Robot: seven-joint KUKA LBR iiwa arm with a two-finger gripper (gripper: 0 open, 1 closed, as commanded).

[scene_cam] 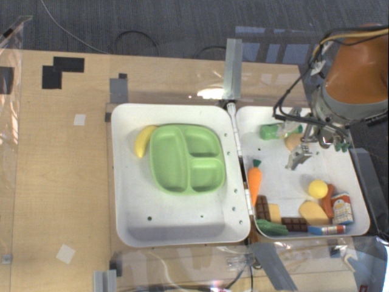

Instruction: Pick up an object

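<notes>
Several small plastic toy foods lie in the right white bin [362, 190], a round yellow lemon [317, 189] near its right edge. Light, rigid, slippery; grip across its middle. Claw [299, 159] hangs above bare floor, finger spacing indiscernible.

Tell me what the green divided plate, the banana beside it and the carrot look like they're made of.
Plate: probably molded plastic, one even matte green, with soft rounded dividers. Banana: likely a plastic toy, uniform smooth yellow with no spots. Carrot: also looks like toy plastic, flat solid orange with a small green tip.
</notes>
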